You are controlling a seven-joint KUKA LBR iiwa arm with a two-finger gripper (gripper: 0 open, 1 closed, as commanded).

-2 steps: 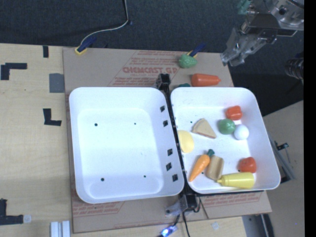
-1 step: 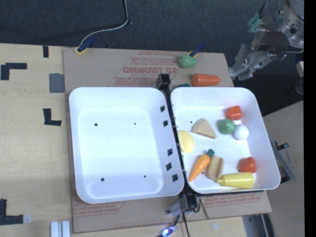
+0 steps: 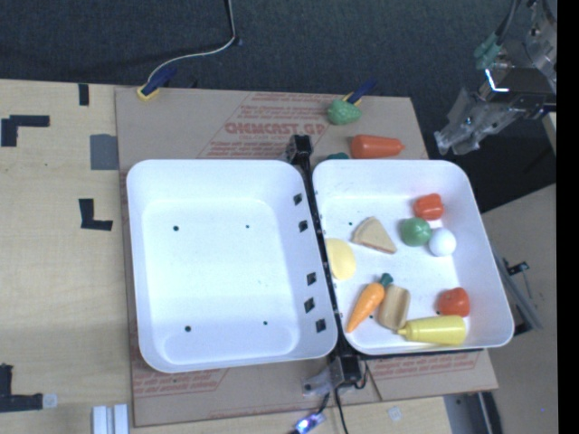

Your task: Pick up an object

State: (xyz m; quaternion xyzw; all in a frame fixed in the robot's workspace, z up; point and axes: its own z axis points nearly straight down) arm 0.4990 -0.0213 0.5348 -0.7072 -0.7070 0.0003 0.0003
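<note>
Hanging far right off the bins, the pincer (image 3: pixel 461 134) gripped nothing I could see, jaws unreadable; toys (image 3: pixel 365 306) lay unpicked.

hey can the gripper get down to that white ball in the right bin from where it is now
Probably yes. The gripper hangs off the right bin's far corner, and the white ball lies uncovered, though a green piece touches it on one side.

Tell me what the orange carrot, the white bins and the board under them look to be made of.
Orange carrot with green top: likely moulded plastic toy, smooth with a dull sheen.
Shallow white bins: probably thin formed plastic, with rounded corners and a glossy rim.
Brown board under the bins: cardboard, matte, with red printing.
</note>
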